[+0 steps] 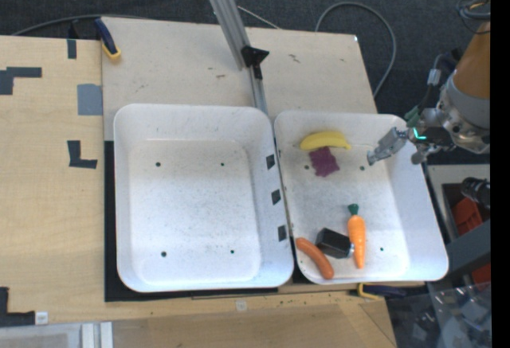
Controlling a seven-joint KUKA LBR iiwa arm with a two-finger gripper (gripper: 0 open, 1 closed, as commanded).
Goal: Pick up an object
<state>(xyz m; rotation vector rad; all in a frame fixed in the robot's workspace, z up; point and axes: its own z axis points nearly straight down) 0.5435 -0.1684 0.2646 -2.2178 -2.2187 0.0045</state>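
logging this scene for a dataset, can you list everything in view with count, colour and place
bins: 2, white, side by side on the bench
banana: 1, yellow, right bin, far end
purple object: 1, purple, just in front of the banana
carrot: 1, orange with green top, right bin, near end
black object: 1, black, left of the carrot
sausage-shaped object: 1, orange-red, right bin's near left corner
metal pole: 1, grey, behind the bins
clamp: 1, blue and yellow, bench's far left
gripper: 1, grey, over the right bin's far right edge

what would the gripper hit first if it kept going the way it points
Probably the banana: the gripper points left across the right bin, the purple piece just below that line. Its height is unclear, so it might pass above.
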